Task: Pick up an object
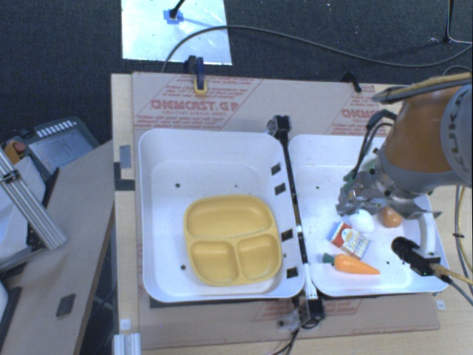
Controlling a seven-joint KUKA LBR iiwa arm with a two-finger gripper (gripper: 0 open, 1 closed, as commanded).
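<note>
The left bin (pixel 159 198) on the counter (pixel 310 102) held a yellow divided tray (pixel 231 238), while the arm (pixel 425 135) reached into the right bin (pixel 318 168). The end effector (pixel 360 204) sat low over a white egg (pixel 362 221), whether open or closed I could not tell. Near it lay a small carton (pixel 349 240), a carrot (pixel 353 265) and a brown egg (pixel 390 217).

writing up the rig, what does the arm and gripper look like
The arm is bulky and rounded, grey with a broad orange band above the wrist. Thin dark cables loop along its near side. The gripper is a small grey metal assembly, too cluttered to make out further.
</note>
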